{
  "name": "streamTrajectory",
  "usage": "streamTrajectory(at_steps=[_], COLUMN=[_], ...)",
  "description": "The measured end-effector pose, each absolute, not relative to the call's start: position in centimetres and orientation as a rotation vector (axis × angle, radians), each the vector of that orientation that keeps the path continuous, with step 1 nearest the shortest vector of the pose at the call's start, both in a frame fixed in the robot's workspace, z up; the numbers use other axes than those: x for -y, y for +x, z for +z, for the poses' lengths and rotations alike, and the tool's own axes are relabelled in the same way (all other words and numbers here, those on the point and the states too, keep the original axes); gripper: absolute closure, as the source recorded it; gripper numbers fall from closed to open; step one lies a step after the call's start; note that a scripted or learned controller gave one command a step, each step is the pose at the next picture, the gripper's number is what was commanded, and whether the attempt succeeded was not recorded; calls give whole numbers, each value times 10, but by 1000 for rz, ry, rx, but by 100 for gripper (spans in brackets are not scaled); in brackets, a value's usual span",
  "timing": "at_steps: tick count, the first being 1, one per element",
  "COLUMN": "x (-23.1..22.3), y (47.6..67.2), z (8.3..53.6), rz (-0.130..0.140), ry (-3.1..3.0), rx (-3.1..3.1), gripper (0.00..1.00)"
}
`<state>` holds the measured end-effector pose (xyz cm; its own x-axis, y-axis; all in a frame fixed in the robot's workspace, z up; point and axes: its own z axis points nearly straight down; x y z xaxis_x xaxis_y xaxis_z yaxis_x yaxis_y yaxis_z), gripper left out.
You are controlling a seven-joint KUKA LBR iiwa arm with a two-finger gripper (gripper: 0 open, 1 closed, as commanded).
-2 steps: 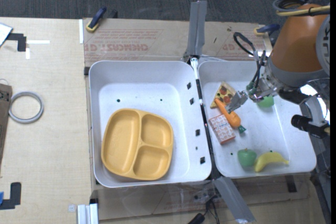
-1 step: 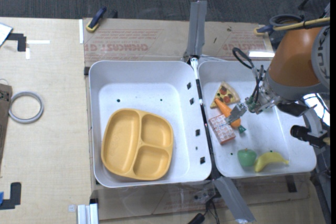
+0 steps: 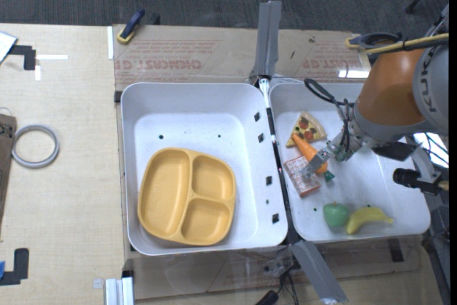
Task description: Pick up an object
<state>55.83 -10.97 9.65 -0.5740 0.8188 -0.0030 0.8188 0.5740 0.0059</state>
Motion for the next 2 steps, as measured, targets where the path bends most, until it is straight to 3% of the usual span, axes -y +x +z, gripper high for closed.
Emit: streamTrajectory(at_steps=[1, 2], x=[130, 130], y=[552, 554], z=[97, 108], rz=[7, 9], ry=[1131, 1134], rx=[-2920, -2912], gripper=[0, 100])
